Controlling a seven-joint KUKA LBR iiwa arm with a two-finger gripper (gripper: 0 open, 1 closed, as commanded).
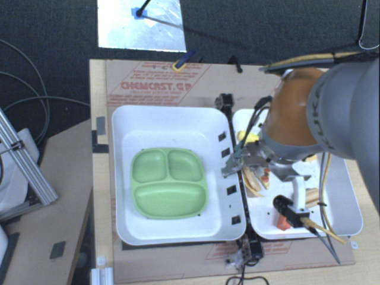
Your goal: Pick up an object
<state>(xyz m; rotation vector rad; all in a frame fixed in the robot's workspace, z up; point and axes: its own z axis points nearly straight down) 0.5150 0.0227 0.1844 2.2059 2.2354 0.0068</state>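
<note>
The arm's grey wrist with its orange band (292, 108) hangs low over the right bin (350, 209) and hides much of it. My gripper (256, 166) points down into the bin's left side, near the divider between the two bins. Just beneath and beside it lies a tan banana-like piece (253, 184). A yellow item (248, 138) peeks out above the gripper. A pale stick-shaped object (298, 191) and a small red-orange item (284, 222) lie further toward the bin's front. I see nothing clearly lifted off the bin floor.
The left bin (148, 120) holds a green divided plate (169, 181). Black clips (231, 190) line the edge between the bins. A yellow-tipped cable (323, 230) trails from the arm over the right bin's front. Cardboard (155, 79) lies under both bins.
</note>
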